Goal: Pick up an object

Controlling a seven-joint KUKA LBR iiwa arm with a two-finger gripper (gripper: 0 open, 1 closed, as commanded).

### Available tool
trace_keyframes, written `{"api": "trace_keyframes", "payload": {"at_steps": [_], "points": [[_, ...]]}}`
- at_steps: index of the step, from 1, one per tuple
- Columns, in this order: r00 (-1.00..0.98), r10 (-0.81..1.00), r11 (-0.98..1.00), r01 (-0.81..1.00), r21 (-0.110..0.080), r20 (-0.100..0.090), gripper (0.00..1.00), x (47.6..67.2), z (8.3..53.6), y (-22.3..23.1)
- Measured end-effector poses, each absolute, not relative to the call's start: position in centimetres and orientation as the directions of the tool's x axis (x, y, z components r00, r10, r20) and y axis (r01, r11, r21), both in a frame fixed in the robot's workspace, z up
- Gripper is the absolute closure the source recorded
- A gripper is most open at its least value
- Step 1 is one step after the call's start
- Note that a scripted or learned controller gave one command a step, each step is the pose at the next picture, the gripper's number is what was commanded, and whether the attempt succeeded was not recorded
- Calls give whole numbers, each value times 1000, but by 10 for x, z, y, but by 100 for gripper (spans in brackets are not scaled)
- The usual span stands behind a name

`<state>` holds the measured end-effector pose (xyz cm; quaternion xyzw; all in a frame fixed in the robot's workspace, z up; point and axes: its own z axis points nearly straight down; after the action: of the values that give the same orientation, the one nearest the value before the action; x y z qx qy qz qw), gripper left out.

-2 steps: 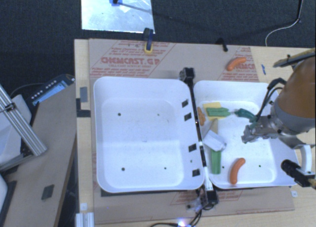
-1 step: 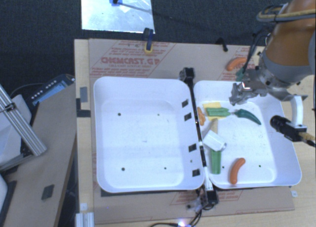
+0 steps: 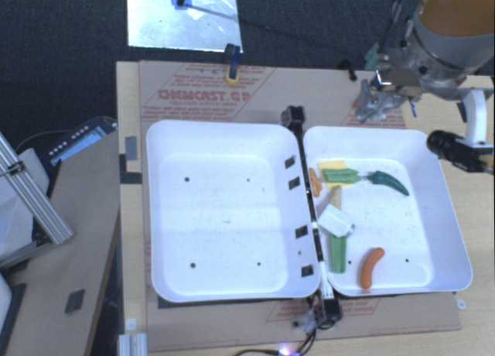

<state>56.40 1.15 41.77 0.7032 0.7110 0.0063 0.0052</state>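
Bench: two white bins are being borne side by side on a brown board [image 3: 209, 87] with red print; dark carpet is being seen beyond it.
Right bin [image 3: 445, 215]: six objects are being held, all in its left and middle part.
Nearest: one orange sausage [image 3: 370, 267] is lying tilted, its long axis running near to far; one green stick [image 3: 338, 251] is lying beside it, pointing near to far; one white block [image 3: 336, 220] is resting over its far end.
Farther: one yellow block [image 3: 332, 166], one green pepper [image 3: 389, 182] pointing right, one small orange piece [image 3: 315, 182] by the divider.
Left bin [image 3: 224, 215]: four dark dots are being shown on its floor.
Gripper [image 3: 374, 107]: being hung over the board just beyond the right bin; whether clenched or released cannot be told.
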Motion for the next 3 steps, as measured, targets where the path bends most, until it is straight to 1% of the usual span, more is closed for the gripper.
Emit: {"api": "trace_keyframes", "payload": {"at_steps": [1, 2, 3], "points": [[-12, 1000, 12, 1000, 14, 3, 100, 579, 513, 79], [-8, 1000, 8, 1000, -11, -1, 100, 607, 359, 109], [-10, 1000, 9, 1000, 17, 5, 100, 623, 489, 155]]}}
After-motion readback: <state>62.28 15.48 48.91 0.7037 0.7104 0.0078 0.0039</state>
